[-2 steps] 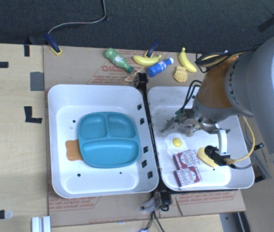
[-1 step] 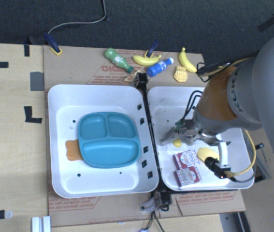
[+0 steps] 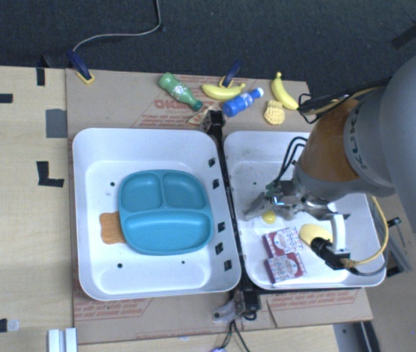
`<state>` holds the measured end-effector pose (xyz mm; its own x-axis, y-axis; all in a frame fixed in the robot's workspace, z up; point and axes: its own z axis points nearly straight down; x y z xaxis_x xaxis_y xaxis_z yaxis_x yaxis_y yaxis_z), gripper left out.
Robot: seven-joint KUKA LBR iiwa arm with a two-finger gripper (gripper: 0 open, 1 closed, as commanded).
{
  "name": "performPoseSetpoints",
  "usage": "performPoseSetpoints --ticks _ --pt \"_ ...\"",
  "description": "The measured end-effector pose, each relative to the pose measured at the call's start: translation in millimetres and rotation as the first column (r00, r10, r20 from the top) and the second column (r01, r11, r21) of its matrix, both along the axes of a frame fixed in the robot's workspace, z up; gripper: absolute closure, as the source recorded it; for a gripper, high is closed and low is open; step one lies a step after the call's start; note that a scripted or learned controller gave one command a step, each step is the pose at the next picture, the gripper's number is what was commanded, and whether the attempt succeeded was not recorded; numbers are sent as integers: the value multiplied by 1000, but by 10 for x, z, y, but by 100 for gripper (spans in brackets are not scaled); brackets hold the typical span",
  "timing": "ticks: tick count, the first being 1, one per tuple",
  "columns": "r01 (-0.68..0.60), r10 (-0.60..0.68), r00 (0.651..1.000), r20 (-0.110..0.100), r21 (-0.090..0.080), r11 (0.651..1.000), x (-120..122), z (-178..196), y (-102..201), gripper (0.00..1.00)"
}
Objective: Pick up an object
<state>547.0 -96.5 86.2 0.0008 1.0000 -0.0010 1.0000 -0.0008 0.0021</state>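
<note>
From above, the grey arm's two-finger gripper (image 3: 270, 206) hangs low in the right shallow white bin (image 3: 248, 160), just over a small round yellow object (image 3: 268, 216); whether its fingers are parted cannot be told. Two red-and-white packets (image 3: 284, 254) lie near the front wall, the bin's back half bare. A blue divided plastic tray (image 3: 166, 211) covers most of the left white bin (image 3: 90, 152).

Grey arm (image 3: 406, 123) entering from the right of the camera view, its broad upper link filling the upper right corner. Orange band (image 3: 329, 149) above the wrist, with black cables looped alongside it. The wrist is angled down and to the left. Gripper (image 3: 270, 205) low over the floor of the right bin; finger state cannot be determined from this angle.
</note>
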Motion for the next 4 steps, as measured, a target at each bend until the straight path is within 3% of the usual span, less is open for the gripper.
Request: performPoseSetpoints --ticks 1,2,3,4 --pt "-2 2 1000 0 -1 1000 1002 989 35 0" --pt "-1 1 1000 -7 2 1000 434 65 32 0" --pt "-1 1 1000 -4 1 1000 96 37 -5 0" --pt "-1 1 1000 -4 2 1000 100 133 0 100"
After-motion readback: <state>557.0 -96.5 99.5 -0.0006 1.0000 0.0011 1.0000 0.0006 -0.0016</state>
